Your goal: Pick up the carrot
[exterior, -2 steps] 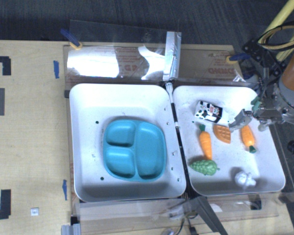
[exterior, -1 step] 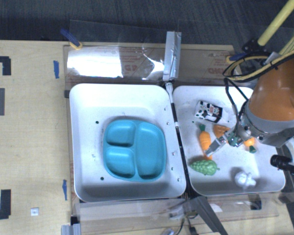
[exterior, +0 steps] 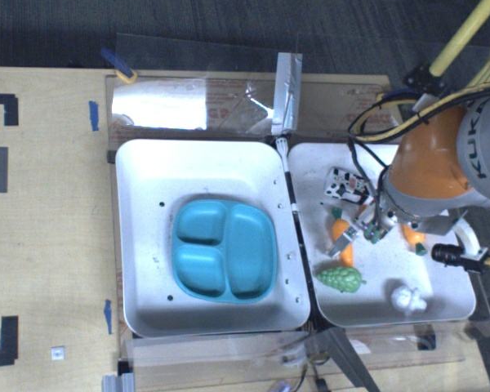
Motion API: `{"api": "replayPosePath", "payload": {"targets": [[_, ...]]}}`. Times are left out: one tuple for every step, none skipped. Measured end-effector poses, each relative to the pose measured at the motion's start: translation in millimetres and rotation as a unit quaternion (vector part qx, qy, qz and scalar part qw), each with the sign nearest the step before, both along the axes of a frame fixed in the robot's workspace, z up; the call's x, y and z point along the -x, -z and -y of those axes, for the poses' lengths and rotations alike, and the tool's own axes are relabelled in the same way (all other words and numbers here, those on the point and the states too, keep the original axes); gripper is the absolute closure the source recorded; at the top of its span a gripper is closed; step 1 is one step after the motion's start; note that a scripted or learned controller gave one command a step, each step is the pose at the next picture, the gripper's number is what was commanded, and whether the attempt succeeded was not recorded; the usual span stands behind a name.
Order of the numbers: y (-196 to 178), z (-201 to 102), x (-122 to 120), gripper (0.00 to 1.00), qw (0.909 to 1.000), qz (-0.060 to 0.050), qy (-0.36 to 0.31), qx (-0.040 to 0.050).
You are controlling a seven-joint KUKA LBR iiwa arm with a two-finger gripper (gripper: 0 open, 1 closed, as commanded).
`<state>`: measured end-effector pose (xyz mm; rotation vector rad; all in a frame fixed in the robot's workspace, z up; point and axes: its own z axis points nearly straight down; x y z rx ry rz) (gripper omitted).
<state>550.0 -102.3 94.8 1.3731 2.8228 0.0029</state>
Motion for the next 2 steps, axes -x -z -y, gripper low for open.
{"api": "replayPosePath", "payload": {"targets": [[-9.4, -0.7, -0.6, 1.0, 1.0, 0.001, 0.0, -0.0003], [-92.3, -57.4, -64.1, 1.0, 0.9902, 0.003, -0.139, 0.0009]]}}
